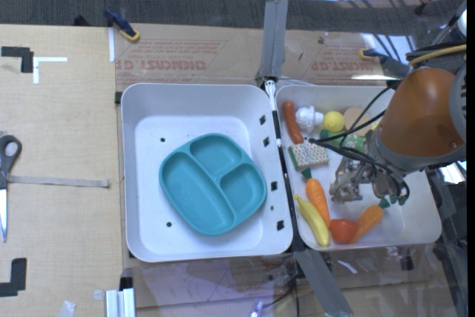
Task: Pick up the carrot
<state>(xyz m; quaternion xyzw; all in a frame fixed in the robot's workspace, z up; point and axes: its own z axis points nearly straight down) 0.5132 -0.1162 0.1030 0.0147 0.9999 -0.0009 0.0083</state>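
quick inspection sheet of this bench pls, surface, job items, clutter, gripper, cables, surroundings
surface: two white bins side by side; left bin holds a teal divided plate.
job's things: carrot lies in the right bin, just left of the gripper; a second carrot-like piece lies at the bin's near edge.
clutter: banana, tomato, sausage, lemon, spotted block.
grippers: gripper is low in the right bin, carrot not between its fingers.
cables: black cables run from the arm.
surroundings: scissors on the wooden bench at left.
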